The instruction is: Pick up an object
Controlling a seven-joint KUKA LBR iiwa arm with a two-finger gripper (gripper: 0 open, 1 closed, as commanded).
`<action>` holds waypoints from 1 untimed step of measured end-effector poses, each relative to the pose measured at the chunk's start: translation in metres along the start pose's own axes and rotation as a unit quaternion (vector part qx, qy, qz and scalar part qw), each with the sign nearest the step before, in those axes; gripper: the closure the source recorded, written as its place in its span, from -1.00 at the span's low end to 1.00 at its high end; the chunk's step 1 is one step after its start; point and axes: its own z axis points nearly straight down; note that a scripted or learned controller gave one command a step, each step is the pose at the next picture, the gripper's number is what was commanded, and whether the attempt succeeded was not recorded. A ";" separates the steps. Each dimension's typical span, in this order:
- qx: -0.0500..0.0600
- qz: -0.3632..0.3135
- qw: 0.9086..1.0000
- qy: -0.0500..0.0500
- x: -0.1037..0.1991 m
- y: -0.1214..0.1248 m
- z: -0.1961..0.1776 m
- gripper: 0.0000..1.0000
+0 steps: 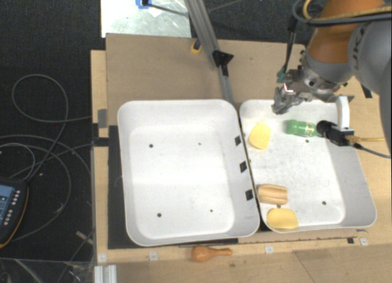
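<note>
Gripper (pixel 283 101) low over the far edge of the right shallow white bin (pixel 318 177); cannot tell whether released or clenched, and nothing seen held in it. Pick not yet made: by my reading, descent, closure and lift are all left.

Nearest candidates:
- small green bottle-like plastic cylinder (pixel 300 128), just beside the gripper on the arm's side
- pale yellow rounded wedge (pixel 260 135), near, on the other side

Well apart, at the bin's near edge: tan bun-shaped toy (pixel 272 193), close against a yellow rounded lump (pixel 282 218). Left shallow white bin (pixel 177 171) lies beyond the wedge. Orange-brown gourd-shaped item (pixel 211 252) sits farthest off, out on the surface (pixel 159 67). Nothing appears to block the green cylinder.
</note>
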 end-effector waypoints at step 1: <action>0.000 0.000 1.000 0.000 0.047 0.005 0.006 1.00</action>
